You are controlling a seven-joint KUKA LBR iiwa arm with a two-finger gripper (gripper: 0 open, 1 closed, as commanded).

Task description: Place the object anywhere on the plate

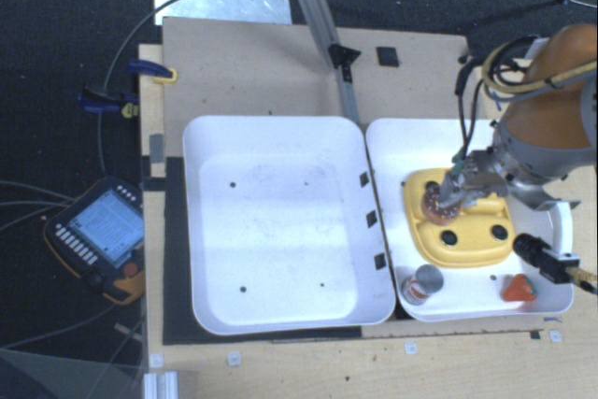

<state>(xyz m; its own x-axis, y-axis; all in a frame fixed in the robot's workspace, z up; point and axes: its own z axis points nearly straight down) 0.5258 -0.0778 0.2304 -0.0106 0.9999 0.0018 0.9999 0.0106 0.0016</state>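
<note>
Two white bins: left bin, right bin. Yellow plate with dark spots; brownish speckled object at its 10 o'clock. Orange-red piece at 5 o'clock, silver-topped can at 7.

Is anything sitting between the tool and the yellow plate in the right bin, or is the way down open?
Nothing visible stands in the way. The tool is already over the yellow plate, at its upper left part, with a small brownish object right at its tip. The silver-topped can and the orange object lie off to the side, nearer the bin's front edge.
</note>
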